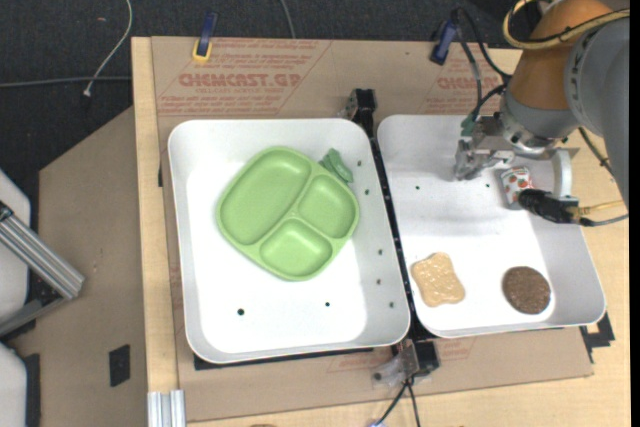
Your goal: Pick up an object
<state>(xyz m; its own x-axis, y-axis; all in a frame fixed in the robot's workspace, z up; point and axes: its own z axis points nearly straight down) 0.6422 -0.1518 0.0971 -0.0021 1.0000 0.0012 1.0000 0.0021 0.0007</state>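
The gripper (470, 165) is held over the right bin's (440, 140) far edge, fingers apart on nothing. The tan cracker (438, 279) and brown cookie (526, 289) lie at its near edge; a descent here would likely close on bare floor.

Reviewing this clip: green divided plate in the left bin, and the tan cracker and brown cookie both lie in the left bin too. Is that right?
Not quite. The camera view shows the tan cracker and brown cookie in the right bin. The green divided plate does lie in the left bin.
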